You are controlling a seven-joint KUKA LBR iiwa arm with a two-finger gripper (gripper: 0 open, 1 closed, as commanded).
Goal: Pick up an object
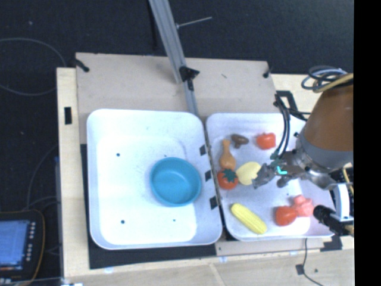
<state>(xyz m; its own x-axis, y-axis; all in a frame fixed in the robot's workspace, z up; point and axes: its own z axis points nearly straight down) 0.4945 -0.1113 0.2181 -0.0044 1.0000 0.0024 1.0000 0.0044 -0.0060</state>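
Observation:
The right bin (256,234) holds several toy foods: a yellow lemon (247,172), a red tomato with a green top (227,179), a tan drumstick (227,154), a brown piece (239,140), a red pepper (266,140), a yellow corn cob (248,218), a red piece (285,216) and a pink piece (303,205). My gripper (265,177) hovers low over the middle of this bin, just right of the lemon. Its dark fingers point left toward the lemon, and nothing shows between them.
A blue bowl (175,182) sits in the left bin (107,159). A grey metal pole (169,37) slants down from the top to the bins' shared edge. The arm's orange band (334,118) fills the right side above the right bin.

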